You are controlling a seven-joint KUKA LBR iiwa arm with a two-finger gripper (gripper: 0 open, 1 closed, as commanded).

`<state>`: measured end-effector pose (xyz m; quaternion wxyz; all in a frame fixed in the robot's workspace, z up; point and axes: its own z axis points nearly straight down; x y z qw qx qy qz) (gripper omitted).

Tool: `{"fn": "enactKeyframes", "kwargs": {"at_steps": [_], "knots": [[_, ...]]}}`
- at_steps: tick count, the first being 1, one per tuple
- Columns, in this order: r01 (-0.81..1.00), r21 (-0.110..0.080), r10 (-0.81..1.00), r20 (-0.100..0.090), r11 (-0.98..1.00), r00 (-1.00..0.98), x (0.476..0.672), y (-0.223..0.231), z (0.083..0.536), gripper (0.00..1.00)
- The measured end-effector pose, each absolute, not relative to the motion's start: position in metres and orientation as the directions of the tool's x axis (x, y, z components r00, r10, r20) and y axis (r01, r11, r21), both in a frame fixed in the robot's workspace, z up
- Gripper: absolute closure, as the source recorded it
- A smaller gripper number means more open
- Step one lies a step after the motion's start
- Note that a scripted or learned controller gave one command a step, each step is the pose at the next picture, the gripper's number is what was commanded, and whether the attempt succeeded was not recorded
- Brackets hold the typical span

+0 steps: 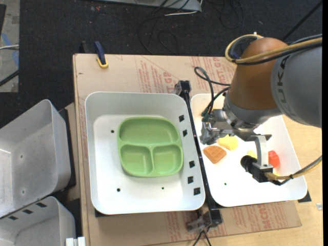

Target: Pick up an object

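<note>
My gripper [210,133] hangs low over the left part of the right bin [287,188], under the grey and orange arm. Just below it lies an orange waffle-like piece [214,154]. A yellow piece [229,143] lies right beside the gripper, partly covered by the wrist. A small red piece [274,159] sits further right in the same bin. I see nothing held in the gripper, and the wrist hides how its jaws stand.
The left bin [102,137] holds a green divided plate [150,146]. A black divider with clips [192,152] runs between the two bins. Pale empty crates [28,152] stand off the bench at the left.
</note>
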<state>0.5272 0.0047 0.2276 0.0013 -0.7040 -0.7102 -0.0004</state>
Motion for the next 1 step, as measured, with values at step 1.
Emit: {"fn": "enactKeyframes", "kwargs": {"at_steps": [1], "knots": [[1.000, -0.002, 1.000, 0.002, 0.009, -0.009, 0.5032, 0.0525, 0.2354, 1.00]]}}
